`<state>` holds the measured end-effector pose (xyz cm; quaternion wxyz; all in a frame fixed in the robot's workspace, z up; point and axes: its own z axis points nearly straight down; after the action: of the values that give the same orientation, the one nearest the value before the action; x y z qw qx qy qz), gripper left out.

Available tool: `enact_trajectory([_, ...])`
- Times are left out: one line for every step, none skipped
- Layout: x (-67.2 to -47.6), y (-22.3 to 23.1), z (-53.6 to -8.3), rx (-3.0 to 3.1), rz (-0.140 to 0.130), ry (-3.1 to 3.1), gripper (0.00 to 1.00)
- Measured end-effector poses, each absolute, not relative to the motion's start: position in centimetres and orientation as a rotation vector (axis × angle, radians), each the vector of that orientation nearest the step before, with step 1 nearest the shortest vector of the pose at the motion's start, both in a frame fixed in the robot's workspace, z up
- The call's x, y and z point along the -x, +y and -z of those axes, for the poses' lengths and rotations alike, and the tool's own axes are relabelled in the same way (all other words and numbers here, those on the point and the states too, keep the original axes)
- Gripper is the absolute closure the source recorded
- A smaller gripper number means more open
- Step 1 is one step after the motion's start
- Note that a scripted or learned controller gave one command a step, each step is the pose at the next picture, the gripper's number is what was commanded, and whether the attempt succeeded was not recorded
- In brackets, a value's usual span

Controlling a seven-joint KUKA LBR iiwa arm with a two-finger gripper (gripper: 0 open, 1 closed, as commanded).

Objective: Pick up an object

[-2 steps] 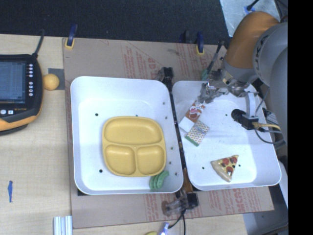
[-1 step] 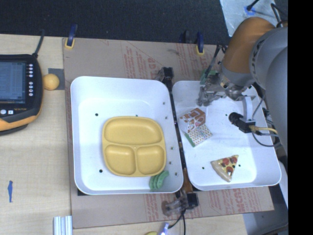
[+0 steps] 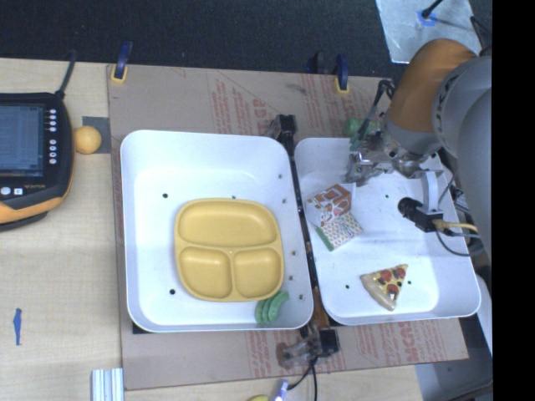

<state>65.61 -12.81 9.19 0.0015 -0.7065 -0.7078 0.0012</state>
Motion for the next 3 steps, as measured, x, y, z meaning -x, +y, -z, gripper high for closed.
enact_trajectory([-65.6,-11.31,-9.18,2.214,-0.006,-2.223,0.0])
enact_trajectory([-65.59,-11.21,-9.19,2.213,-0.006,-2.223,0.0])
enact_trajectory([-65.63,-11.87,-9.2,2.217,-0.003,-2.223,0.0])
